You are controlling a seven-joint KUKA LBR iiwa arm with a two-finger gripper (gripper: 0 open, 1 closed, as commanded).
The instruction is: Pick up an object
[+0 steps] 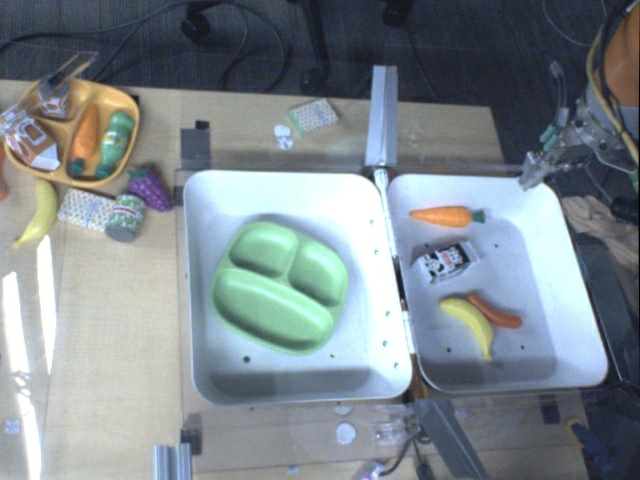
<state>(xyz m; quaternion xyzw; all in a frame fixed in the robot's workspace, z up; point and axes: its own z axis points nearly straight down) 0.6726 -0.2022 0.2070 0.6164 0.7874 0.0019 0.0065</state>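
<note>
Waiting beyond the right bin's (585,298) far right corner, hand (533,171) spread impossible to judge. Aiming for the orange plastic carrot (441,216) lying near that bin's far edge, descending straight, closing across its narrow width.

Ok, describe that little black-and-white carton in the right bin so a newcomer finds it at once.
Start at the right bin, the one without the green tray. The carton lies near the bin's middle, below the carrot and above the banana. It alone is boxy and black-and-white; its neighbours are orange or yellow toy food.
</note>
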